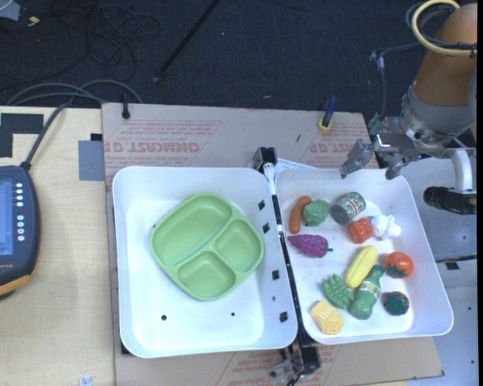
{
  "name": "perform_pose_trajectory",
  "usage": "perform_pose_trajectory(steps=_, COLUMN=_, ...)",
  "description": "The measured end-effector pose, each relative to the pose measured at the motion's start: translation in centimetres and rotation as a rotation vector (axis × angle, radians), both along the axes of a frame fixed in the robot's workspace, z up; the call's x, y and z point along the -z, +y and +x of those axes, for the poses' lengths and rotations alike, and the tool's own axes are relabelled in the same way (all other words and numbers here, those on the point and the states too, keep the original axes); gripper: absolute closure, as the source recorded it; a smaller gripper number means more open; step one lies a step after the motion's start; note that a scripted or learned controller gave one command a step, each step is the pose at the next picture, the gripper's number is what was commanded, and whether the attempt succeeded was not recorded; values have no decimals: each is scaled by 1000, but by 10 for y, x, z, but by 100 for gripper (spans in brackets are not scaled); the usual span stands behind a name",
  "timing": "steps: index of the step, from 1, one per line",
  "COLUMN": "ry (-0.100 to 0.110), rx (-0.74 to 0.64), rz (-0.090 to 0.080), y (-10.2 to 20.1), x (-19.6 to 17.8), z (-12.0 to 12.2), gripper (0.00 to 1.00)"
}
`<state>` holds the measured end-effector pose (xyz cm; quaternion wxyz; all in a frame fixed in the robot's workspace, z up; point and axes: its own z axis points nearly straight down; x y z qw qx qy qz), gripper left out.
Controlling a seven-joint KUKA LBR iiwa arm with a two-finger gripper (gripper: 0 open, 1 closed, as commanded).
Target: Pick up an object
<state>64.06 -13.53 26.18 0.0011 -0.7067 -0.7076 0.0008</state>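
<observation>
1. The gripper (pixel 373 158) hangs over the far rim of the right bin (pixel 431 296), near its upper right corner, on the end of the grey arm with the orange band (pixel 457 24).
2. Its two fingers are spread apart, one pointing toward the bin's middle and one toward the right, and nothing sits between them.
3. No object has been picked yet; every toy lies on the bin floor, so the whole grasp is judged to be ahead.
4. The candidates are all in the right bin: a small can (pixel 349 207) with a green and red label, closest to the gripper, touching a green lumpy toy (pixel 315 212) that sits against an orange carrot-like piece (pixel 298 213).
5. Just below them lies a purple bunch of grapes (pixel 309 244); to the right, a red toy (pixel 360 231) touches a small white piece (pixel 385 226).
6. Further toward the near edge sit a yellow banana-like piece (pixel 360 265), a tomato (pixel 398 264), a green bottle (pixel 368 292), a leafy green toy (pixel 336 290), a corn cob (pixel 327 318) and a dark green round toy (pixel 396 302).
7. The left bin (pixel 137 296) holds a green divided plate (pixel 207 246).
8. What remains, judging from this: choose a toy, lower onto it, close, and lift. The can looks the nearest choice, though its neighbours crowd it.
</observation>
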Motion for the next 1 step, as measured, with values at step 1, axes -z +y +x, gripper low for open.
perform_pose_trajectory(steps=1, ry=-6, rx=-5, rz=2, y=66, x=-88, z=-59, gripper=0)
